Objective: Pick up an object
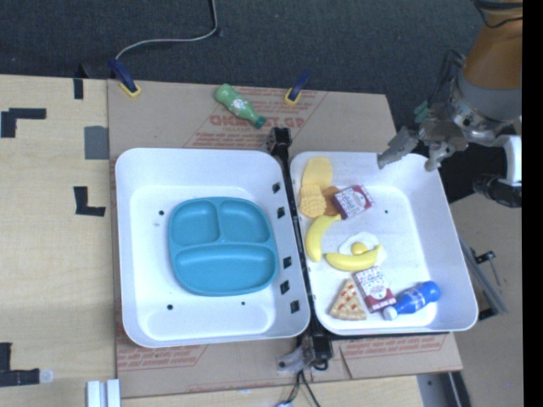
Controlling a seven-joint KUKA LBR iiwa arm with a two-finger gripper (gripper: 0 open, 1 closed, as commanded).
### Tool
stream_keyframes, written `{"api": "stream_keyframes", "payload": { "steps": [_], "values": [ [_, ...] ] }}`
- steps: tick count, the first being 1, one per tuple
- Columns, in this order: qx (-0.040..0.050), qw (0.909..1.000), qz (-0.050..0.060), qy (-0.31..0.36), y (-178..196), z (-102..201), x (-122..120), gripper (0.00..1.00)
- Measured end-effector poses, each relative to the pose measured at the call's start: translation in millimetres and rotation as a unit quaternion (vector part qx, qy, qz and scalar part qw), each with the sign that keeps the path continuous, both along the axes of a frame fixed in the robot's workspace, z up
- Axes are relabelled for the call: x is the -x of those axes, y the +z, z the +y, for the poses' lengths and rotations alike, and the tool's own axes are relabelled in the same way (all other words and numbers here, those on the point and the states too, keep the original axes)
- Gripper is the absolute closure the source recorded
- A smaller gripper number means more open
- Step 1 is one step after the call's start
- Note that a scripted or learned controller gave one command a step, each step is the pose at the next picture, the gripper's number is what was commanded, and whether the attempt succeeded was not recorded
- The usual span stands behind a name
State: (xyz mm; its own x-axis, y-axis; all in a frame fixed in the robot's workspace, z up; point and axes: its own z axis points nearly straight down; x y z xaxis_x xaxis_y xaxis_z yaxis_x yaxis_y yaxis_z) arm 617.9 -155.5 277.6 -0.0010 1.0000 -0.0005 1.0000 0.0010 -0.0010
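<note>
**A:** We're starting nearest the camera, taking the right bin (441, 206) as our landmark. Along its near wall we're seeing a blue bottle (412, 299) lying on its side, a small red packet (372, 287) just beside it, and a pizza slice (347, 301) next to that, towards the divider.

**B:** Moving farther in, we're looking at a banana (353, 260) with a fried egg (362, 246) touching it, and a second yellow piece (314, 237) curving along the wall shared with the left bin (136, 193).

**A:** That left bin, beside our landmark, is carrying a blue divided plate (224, 245).

**B:** Deeper in the right bin we're finding another red packet (351, 200), a waffle (311, 202) and a pale yellow piece (317, 173) by the far corner.

**A:** And the gripper (411, 153)?

**B:** It's hovering over the right bin's far rim, fingers splayed apart and gripping nothing, with every item lying apart from it.

**A:** Beyond the bins, a green bottle (238, 105) is lying on the cardboard (339, 113).
</note>
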Motion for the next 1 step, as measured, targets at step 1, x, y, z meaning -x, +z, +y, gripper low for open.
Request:
{"api": "stream_keyframes", "payload": {
  "steps": [1],
  "values": [
    [-0.0008,1.0,0.001,0.0,-114.9,57.4,10.6,0.0]
  ]
}}
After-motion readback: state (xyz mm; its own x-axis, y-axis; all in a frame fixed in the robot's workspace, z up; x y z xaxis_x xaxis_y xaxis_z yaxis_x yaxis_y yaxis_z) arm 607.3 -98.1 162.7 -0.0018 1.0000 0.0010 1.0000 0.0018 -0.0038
